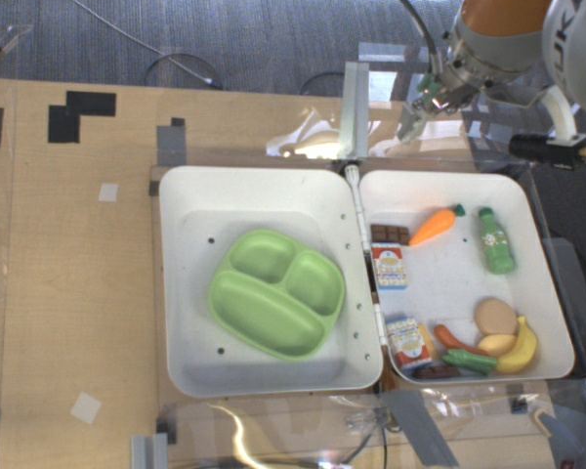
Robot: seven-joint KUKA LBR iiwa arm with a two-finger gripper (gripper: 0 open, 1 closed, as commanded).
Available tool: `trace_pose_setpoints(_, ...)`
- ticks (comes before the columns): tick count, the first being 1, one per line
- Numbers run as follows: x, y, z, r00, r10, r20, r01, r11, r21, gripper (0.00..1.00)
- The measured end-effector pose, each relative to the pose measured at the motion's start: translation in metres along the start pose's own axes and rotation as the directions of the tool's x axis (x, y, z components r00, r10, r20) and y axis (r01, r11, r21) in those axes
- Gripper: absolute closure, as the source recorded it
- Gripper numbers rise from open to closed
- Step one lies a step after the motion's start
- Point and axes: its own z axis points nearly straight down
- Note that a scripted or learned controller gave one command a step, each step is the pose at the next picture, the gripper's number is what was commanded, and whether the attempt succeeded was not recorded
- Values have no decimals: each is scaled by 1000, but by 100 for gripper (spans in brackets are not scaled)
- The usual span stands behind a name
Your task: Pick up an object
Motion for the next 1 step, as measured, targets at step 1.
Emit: trace_pose_setpoints(1, 53, 30, -85, 974, 225, -4, -225, 974, 3, 100)
